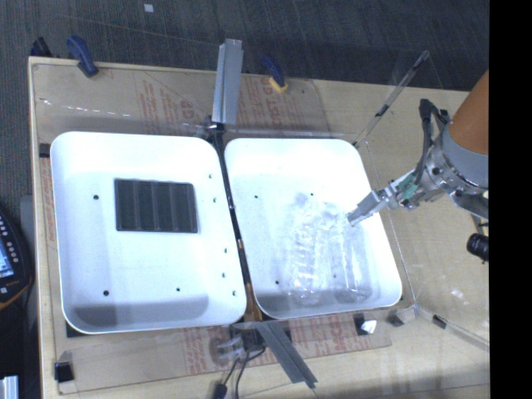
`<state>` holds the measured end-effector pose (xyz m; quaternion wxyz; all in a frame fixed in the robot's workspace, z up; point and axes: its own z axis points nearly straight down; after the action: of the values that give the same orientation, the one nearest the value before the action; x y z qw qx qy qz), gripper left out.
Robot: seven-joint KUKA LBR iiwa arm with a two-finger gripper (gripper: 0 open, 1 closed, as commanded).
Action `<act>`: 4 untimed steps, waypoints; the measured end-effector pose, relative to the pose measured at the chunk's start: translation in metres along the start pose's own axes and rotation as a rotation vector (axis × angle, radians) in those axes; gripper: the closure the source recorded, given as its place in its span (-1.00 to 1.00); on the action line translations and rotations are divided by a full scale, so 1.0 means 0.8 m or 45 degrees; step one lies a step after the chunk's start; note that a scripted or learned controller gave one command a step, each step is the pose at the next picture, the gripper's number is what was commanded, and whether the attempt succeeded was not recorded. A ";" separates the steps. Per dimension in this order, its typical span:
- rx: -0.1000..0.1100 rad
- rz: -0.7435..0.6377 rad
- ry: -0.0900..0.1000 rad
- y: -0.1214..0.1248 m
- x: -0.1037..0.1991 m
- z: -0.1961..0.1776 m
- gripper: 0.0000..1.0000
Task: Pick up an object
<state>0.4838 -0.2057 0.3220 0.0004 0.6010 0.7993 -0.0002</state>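
**Clear bottles in right bin, tool at their upper edge**

Dark carpet behind a pale bench (125, 86), blue clamps (83, 56) along its far edge, 2 shallow white bins side by side on top. Left bin (75, 223) carrying a dark ribbed rectangular tray (156, 205), flat, near its middle.

Hard to make out: clear plastic bottles (320, 256) in the right bin (258, 181), transparent against the white floor, outlines washed out. Looks like 2 or 3 lying close together, roughly lengthwise toward the near wall; exact count impossible to tell. Glossy highlights and faint ridges only.

Arm (465, 140) cut off at the right side, grey links and a patch of orange just visible. Reaching in low from the right, slanting down and leftward across the right bin's right rim. Tool (356, 215) slim and grey, tip at the upper right of the bottle cluster, touching or just beside it; cannot tell which. Fingers too small and blurred to read, so cannot tell whether apart or together. Nothing visibly lifted.
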 end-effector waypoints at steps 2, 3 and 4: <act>0.002 0.263 0.001 -0.009 -0.004 0.042 -1.00; 0.005 0.592 0.004 -0.010 -0.004 0.080 -1.00; 0.007 0.583 0.005 -0.009 -0.004 0.068 1.00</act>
<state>0.4779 -0.2104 0.2674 -0.0026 0.7668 0.6419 -0.0011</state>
